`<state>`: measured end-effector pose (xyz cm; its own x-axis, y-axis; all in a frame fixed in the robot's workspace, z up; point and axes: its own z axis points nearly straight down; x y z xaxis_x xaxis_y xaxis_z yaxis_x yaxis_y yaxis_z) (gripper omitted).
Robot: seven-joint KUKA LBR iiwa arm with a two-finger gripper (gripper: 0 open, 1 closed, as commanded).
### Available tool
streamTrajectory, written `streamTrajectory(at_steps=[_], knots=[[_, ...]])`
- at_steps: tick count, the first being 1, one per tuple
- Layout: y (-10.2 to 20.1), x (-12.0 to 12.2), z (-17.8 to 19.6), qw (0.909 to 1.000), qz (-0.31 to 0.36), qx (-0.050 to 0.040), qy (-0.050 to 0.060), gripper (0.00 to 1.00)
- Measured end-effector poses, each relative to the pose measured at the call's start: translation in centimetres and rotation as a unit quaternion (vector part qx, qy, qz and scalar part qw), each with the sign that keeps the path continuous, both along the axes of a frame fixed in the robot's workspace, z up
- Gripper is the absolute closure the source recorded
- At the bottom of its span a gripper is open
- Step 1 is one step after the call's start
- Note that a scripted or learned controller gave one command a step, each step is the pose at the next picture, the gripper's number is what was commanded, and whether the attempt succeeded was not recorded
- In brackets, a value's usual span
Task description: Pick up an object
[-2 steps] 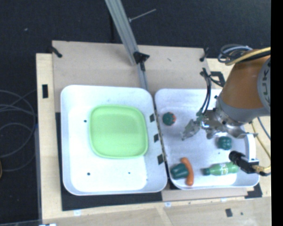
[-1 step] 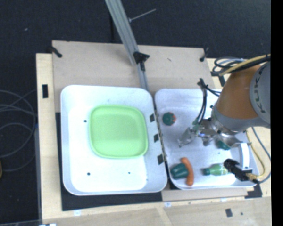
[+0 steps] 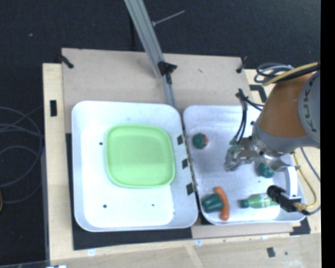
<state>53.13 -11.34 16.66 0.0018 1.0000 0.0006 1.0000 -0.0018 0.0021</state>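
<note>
My gripper [image 3: 233,159] hangs low over the middle of the right bin [image 3: 212,121], with no object seen between its fingers. A small teal ball with an orange patch [image 3: 199,141] lies to its left near the divider. At the bin's front lie an orange sausage-shaped piece [image 3: 223,202] beside a dark green lump [image 3: 210,203]. A green bottle [image 3: 258,202] lies on its side at the front right. A small teal object [image 3: 265,170] sits just right of the gripper, partly under the wrist.
The left bin [image 3: 89,121] holds a light green square plate [image 3: 139,155]. A grey metal pole [image 3: 148,32] slants from the top down to the divider between the bins. The arm's orange band [image 3: 287,108] covers the right bin's far right corner.
</note>
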Motion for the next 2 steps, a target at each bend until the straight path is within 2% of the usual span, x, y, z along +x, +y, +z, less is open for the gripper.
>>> streamTrajectory(at_steps=[1, 2], knots=[[-0.2, -0.1, 6.2, 1.0, 0.001, -0.0006, -0.002, 1.0], [-0.2, -0.1, 4.7, 1.0, 0.0, -0.0008, 0.001, 1.0]])
